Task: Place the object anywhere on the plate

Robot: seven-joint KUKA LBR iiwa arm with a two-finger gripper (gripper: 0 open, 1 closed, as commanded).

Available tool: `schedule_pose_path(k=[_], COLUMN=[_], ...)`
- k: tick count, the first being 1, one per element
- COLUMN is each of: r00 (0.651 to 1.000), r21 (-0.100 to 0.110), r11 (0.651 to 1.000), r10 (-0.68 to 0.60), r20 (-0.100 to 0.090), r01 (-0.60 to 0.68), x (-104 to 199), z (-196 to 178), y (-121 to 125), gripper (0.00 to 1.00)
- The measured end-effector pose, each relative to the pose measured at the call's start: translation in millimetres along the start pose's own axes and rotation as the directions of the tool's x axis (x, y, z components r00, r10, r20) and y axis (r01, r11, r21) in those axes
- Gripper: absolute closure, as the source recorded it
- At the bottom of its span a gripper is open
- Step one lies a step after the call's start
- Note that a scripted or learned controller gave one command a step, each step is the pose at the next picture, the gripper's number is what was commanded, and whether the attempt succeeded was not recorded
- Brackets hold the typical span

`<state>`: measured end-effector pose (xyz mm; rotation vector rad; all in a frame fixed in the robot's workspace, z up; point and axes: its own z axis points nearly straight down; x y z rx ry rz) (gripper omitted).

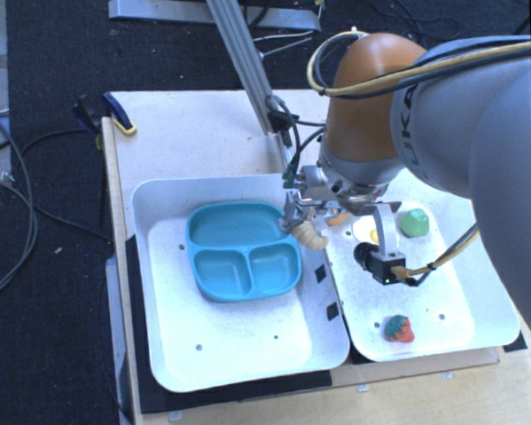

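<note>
1. Hand (303,221) of the grey arm sits at the blue plate's right edge, over the seam between the two bins; whether it is spread or pressed together cannot be told from this angle.
2. Beige, lumpy object (312,238) shows just below the hand, touching or overlapping the plate's right rim; whether it is pinched or merely lying there cannot be told.
3. Blue plate (241,253), divided into three compartments, lies in the far half of the left bin (237,351), one large compartment on the far side and two smaller ones on the near side.
4. Small orange piece (337,218) peeks out just right of the hand, in the right bin (449,331).
5. Green round object (414,222) rests in the right bin's far part, beside a yellow-and-white piece (365,231) partly hidden by a black cable fitting.
6. Red-and-green object (398,329), like a strawberry, lies near the right bin's near edge, well apart from the hand.
7. Orange-banded wrist (374,77) looms over the far right, with cables looped round it.
8. Both bins rest on the pale counter (181,132).
</note>
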<state>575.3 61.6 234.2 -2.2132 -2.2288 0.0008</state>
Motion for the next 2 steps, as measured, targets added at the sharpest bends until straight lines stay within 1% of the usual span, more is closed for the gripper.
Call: schedule_pose_path(k=[1,2], r00=[1.000,1.000], r21=[0.002,0.001], r11=[1.000,1.000], r10=[-0.001,0.004], r20=[0.000,0.001], r01=[0.001,-0.004], x=[51.2,48.1], z=[10.4,9.8], y=[-4.9,-4.4], gripper=[1.00,0.00])
